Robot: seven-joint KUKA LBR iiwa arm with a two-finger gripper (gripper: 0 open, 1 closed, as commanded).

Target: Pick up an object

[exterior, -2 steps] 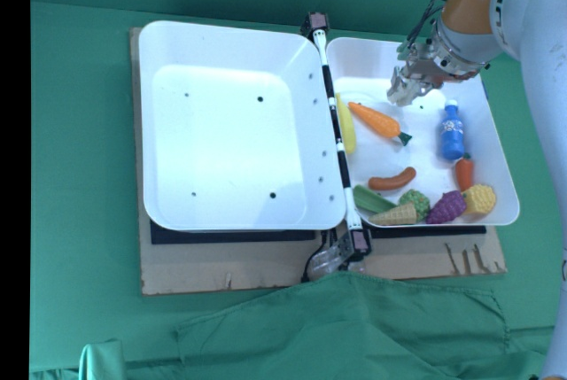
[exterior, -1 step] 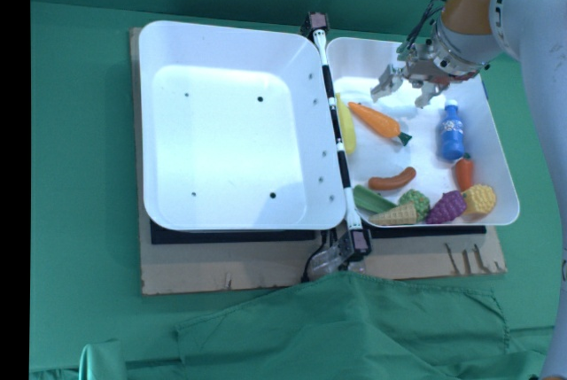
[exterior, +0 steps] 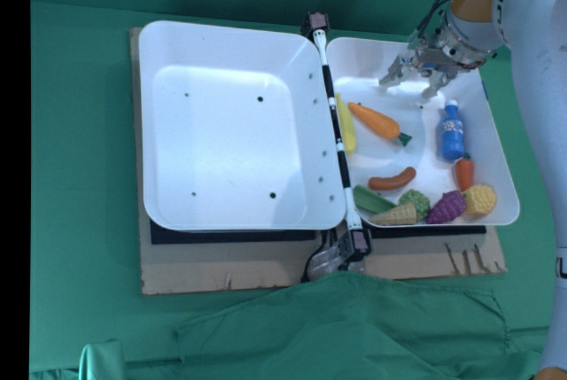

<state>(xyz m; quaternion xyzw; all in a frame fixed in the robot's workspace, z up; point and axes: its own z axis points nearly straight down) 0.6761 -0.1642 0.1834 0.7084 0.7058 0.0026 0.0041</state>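
Note:
My gripper (exterior: 410, 86) hangs over the back of the right bin (exterior: 372, 50), its two fingers spread open and nothing between them. Below it in that bin lie a large orange carrot (exterior: 376, 121) and a blue bottle (exterior: 451, 131), just in front of the fingertips. Along the bin's left wall rests a yellow banana-like piece (exterior: 346, 127). Nearer the front are a red sausage (exterior: 392, 180), a small carrot (exterior: 464, 172), a green pod (exterior: 372, 198), an ice-cream cone (exterior: 395, 214), a green lumpy fruit (exterior: 415, 201), purple grapes (exterior: 446, 207) and a yellow corn piece (exterior: 479, 198).
The left bin (exterior: 177, 42) lies beside the right one, parted from it by a black-and-white bar (exterior: 335, 130). Both bins rest on a cardboard sheet (exterior: 221, 274) over green cloth. A fold of cloth (exterior: 354, 325) bunches at the front.

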